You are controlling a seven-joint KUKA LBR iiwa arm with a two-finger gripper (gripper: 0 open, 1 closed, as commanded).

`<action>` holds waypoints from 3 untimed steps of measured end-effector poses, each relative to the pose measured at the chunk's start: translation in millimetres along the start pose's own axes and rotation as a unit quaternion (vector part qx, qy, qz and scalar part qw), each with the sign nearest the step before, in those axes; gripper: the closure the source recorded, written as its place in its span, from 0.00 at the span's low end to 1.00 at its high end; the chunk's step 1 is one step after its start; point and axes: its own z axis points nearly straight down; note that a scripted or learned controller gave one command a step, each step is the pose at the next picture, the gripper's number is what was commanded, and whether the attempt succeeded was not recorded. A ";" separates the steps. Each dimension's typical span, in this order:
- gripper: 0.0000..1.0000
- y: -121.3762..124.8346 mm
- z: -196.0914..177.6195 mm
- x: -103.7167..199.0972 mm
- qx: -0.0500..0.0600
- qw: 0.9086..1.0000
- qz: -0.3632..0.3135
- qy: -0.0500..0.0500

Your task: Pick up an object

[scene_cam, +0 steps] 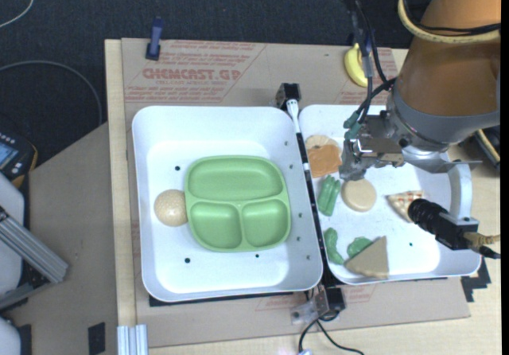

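Your hand (355, 161) is down in the right bin (453, 262), low over the pale round cookie (359, 195), and you can't tell from this angle whether it's open or closed, or whether it has anything. Use that cookie as your marker. Touching its upper left is a brown flat piece (322, 157); just left of it lies a green pod (328, 196). Right of it sits a pizza slice (406, 203), and below it a tan wedge (371, 259) with green bits (332, 243) beside that. Far to the cookie's left, across the divider, the left bin (159, 266) holds a green divided tray (237, 202) with a beige ball (170, 207) touching the tray's left edge. Both bins rest on the cardboard-covered tabletop (207, 75).
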 end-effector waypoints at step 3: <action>1.00 -0.2 -10.8 13.4 0.001 1.000 -0.005 0.001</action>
